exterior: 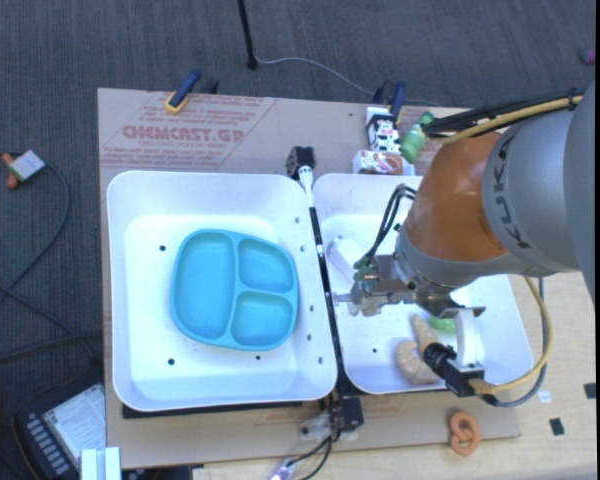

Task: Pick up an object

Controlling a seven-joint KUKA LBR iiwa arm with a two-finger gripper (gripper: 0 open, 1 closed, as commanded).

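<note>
Tan object [412, 360] just below the jaws [365, 300], apart.

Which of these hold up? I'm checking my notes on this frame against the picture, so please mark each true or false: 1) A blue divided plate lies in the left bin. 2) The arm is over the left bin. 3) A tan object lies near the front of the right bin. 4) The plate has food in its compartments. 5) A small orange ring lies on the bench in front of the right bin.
1) True: the blue divided plate lies in the left bin.
2) False: the arm is over the right bin.
3) True: the tan object lies near that bin's front wall.
4) False: its three compartments look bare.
5) True: the orange ring lies on the bench, outside the bin.
</note>
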